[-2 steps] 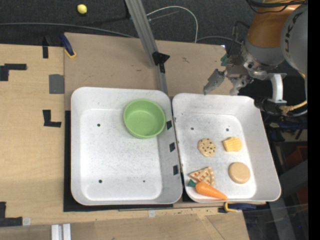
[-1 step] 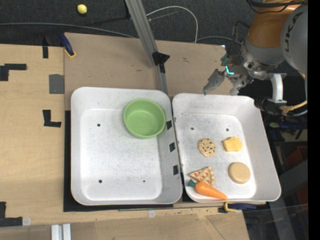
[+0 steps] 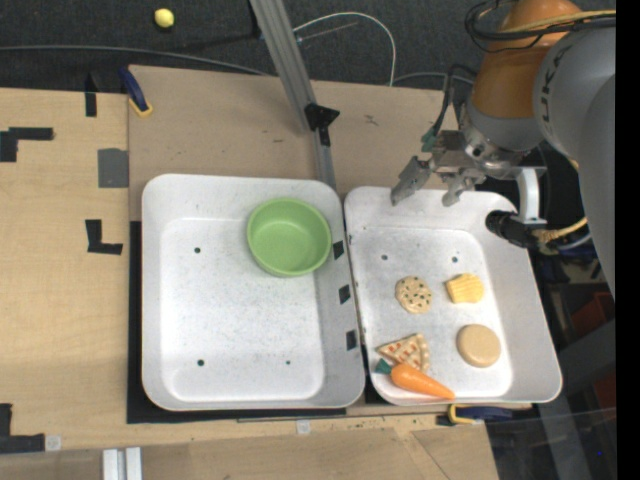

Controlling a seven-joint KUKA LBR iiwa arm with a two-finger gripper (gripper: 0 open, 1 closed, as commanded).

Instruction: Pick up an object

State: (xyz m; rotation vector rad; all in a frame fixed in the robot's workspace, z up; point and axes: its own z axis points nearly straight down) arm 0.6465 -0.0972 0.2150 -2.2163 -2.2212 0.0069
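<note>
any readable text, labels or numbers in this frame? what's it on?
Dark letters on the grey arm: partly cut off, too blurred to read.
No text on the bins, green bowl, cookie, cheese or carrot.

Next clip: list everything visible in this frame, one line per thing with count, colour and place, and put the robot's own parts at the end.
shallow plastic bins: 2, white, side by side on the bench; left bin, right bin
round green plastic bowl: 1, green, upper right part of the left bin
round speckled cookie: 1, tan with dark dots, middle of the right bin
yellow cheese-like wedge: 1, yellow, right of the cookie
round tan disc: 1, tan, lower right of the right bin
pizza-like slice: 1, tan and red, near the right bin's front edge
orange toy carrot: 1, orange, front edge of the right bin
small yellow ball: 1, yellow, dark floor at top left
two-finger gripper: 1, grey, open, above the right bin's back rim, holding nothing
</note>
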